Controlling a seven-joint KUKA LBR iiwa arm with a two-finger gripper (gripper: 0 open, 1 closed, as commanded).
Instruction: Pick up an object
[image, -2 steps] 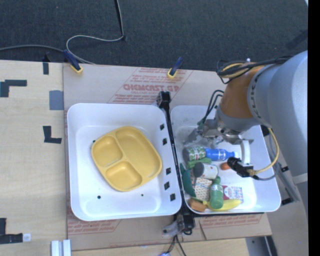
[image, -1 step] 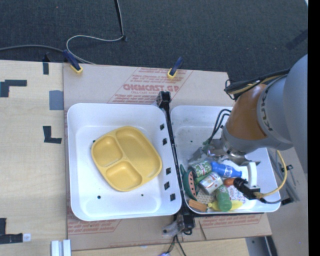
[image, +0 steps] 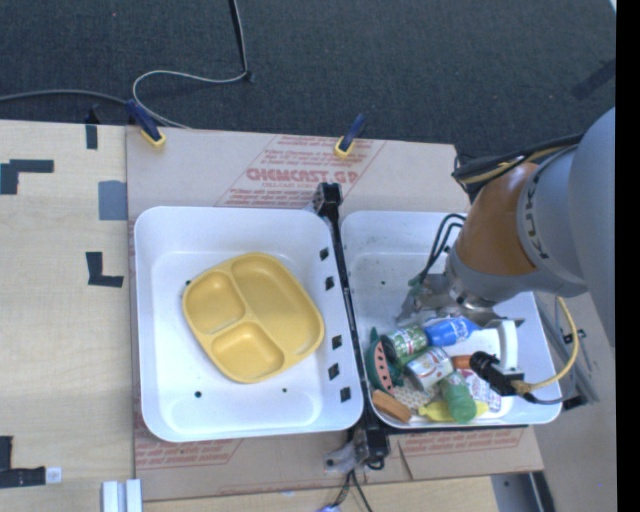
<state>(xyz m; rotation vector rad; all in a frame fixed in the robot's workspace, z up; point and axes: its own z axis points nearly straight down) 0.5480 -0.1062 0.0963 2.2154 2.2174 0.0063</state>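
where cardboard (image: 290, 175) covers the bench, two white bins (image: 165, 300) sit; dark carpet (image: 400, 60) behind; gripper (image: 425, 297) state unclear.

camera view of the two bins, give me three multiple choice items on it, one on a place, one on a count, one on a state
1. Where does the yellow plastic divided tray lie?
A. left white bin
B. right white bin
C. on the cardboard

2. How many compartments does the tray have?
A. two
B. three
C. five

3. How do the small toy items lie?
A. spread across both bins
B. stacked on the tray
C. piled in the right bin's near corner

Key: 1 A, the tray sits inside the left bin. 2 B, ridges split it into three wells. 3 C, they crowd below the grey arm.
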